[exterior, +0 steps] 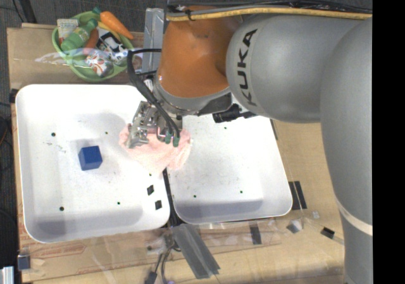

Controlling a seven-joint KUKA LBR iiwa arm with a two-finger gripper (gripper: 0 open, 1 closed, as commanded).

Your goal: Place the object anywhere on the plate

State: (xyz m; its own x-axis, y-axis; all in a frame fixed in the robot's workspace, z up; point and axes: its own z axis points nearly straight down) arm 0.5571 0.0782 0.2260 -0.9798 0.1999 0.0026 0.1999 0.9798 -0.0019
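Camera view: small blue rigid cube (90, 157) looks light, grip flat sides; hand (152, 132) over pink plate (166, 153), finger state unclear.

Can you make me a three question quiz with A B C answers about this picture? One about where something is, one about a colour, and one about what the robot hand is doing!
1. Where is the cube?
A. left bin
B. right bin
C. green bowl

2. What colour is the cube?
A. red
B. blue
C. yellow

3. Where is the hand?
A. over the pink plate
B. in the bowl
C. on the floor

Answers: 1 A, it sits on the left bin's white floor. 2 B, it is plainly blue. 3 A, it is above the pink plate between the bins.
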